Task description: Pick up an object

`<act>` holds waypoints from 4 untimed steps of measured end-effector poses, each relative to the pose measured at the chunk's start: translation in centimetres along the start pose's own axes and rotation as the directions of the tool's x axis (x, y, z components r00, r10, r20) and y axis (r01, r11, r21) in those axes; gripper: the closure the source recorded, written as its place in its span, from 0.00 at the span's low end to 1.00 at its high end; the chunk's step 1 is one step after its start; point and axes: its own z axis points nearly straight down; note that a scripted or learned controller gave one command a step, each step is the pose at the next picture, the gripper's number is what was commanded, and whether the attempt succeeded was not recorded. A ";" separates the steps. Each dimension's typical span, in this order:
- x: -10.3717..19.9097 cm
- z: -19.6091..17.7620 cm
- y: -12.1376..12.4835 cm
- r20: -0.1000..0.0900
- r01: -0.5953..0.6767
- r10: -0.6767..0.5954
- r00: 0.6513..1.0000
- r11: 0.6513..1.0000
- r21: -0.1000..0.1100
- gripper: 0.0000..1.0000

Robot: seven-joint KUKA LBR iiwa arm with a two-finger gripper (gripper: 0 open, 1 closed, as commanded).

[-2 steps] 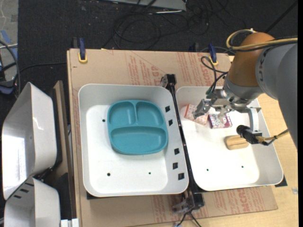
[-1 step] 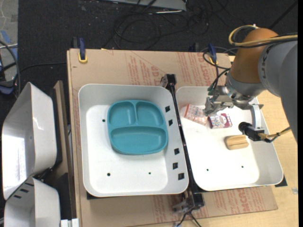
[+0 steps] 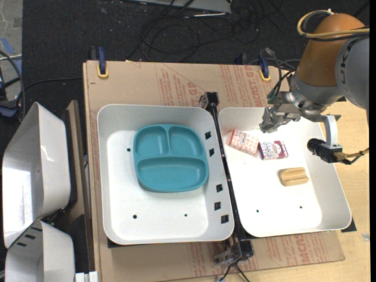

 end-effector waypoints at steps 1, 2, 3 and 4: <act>0.0 -5.4 0.2 0.000 0.000 0.000 1.000 1.000 -0.001 1.00; 4.8 -5.2 0.9 -0.002 0.005 -0.005 1.000 1.000 0.004 1.00; 10.9 -4.8 1.3 -0.001 0.005 -0.005 1.000 1.000 0.005 1.00; 16.0 -3.6 0.1 -0.002 0.005 -0.005 1.000 1.000 0.008 1.00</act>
